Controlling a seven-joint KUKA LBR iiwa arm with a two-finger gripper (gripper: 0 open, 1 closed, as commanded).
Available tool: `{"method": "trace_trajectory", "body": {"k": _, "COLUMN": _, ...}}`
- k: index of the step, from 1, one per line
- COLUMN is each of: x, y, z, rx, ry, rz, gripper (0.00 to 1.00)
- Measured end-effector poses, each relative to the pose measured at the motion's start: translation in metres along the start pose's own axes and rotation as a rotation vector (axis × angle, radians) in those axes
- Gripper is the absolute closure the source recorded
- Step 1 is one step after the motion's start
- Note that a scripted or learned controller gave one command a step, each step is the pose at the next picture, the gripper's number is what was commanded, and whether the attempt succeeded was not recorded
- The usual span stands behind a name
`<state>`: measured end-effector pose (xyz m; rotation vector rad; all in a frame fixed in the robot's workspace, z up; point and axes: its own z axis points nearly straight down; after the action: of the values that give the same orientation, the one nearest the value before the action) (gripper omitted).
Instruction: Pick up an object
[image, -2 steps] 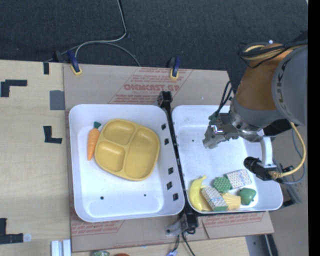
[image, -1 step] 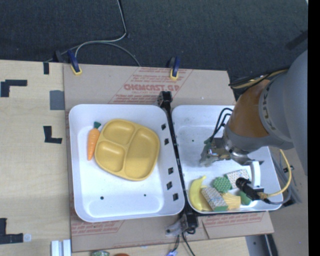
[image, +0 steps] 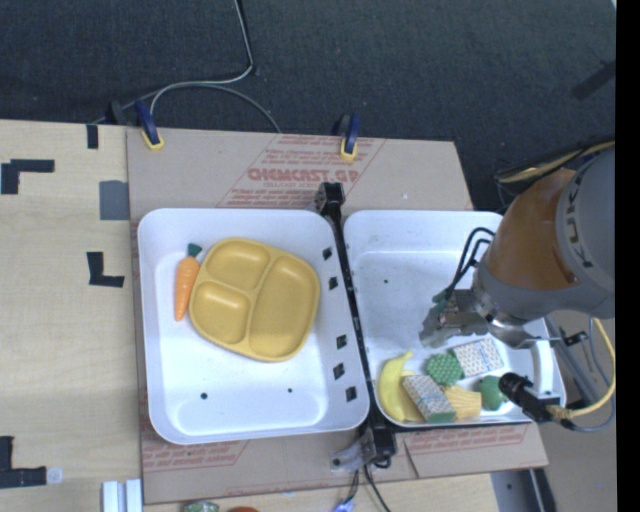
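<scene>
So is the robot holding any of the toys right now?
It cannot be told. The gripper hangs in the right bin, just above the pile of toys, and no toy plainly shows in its grasp.

place: robotics lab | bench (image: 60, 300): taped marks, cardboard sheet (image: 300, 170) clamped on by clips (image: 349, 135) beyond the arm | two white bins (image: 160, 400) joined left of gripper (image: 447, 322) | toy food: carrot (image: 185, 285), yellow plate (image: 255, 298) | loose cable (image: 215, 80) over dark carpet | grey-orange arm (image: 545, 250)
</scene>
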<state>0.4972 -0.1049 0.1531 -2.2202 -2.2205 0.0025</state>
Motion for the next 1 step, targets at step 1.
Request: {"method": "trace_trajectory", "body": {"k": 1, "x": 0.0003, "y": -0.0001, "z": 0.0002, "rx": 0.000, "ry": 0.001, "rz": 0.000, "gripper": 0.00}}
